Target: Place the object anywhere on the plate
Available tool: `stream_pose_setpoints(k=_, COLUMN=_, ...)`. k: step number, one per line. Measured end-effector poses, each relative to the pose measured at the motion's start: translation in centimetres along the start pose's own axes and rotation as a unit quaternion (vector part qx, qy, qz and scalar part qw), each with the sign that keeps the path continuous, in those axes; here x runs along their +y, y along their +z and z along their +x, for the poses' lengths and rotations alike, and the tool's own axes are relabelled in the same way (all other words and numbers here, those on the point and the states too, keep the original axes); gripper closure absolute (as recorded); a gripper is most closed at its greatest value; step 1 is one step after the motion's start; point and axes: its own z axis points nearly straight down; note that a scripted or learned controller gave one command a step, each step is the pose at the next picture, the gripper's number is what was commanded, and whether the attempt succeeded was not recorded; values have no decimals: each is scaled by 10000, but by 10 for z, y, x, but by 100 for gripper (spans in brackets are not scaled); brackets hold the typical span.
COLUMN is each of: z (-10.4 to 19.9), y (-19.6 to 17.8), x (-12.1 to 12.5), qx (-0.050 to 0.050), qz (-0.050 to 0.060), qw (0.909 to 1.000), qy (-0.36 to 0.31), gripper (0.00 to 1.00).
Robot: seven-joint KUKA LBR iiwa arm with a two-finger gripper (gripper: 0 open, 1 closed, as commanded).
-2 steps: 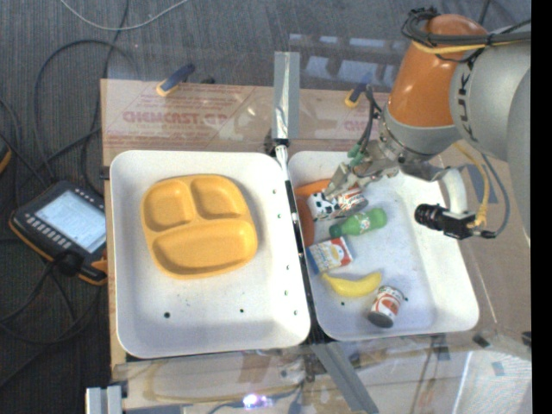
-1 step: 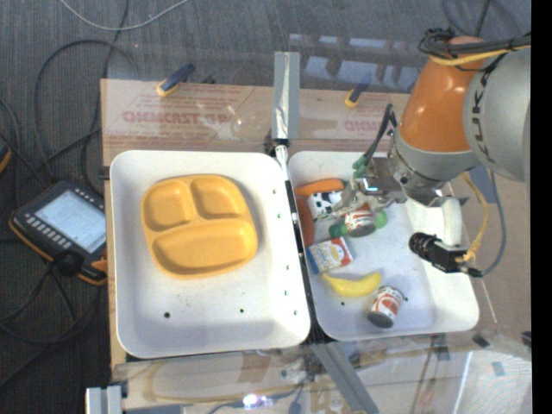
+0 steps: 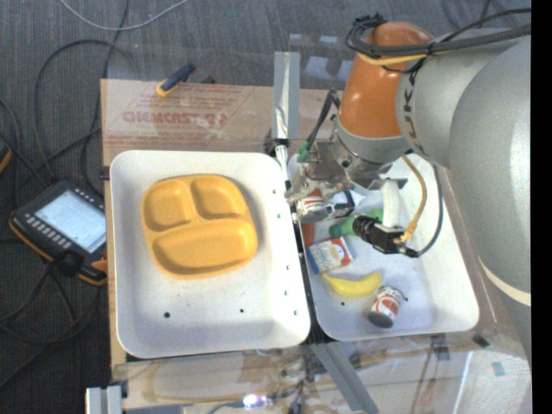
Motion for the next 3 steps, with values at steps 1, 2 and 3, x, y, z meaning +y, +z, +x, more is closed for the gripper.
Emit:
stream_pose_setpoints(k=1, z=61, y=32, x=40, qx=-8, qz=-4, qw=9977, qy=-682, gripper=100)
stream_pose_setpoints(k=2, z=61, y=32, x=40, qx=-14, qz=-7, qw=9977, qy=-680, gripper=0)
stream_pose_setpoints(k=3, z=84, y=107, x=55, qx=-33, qz=-26, qw=9905, qy=-1376, gripper=0)
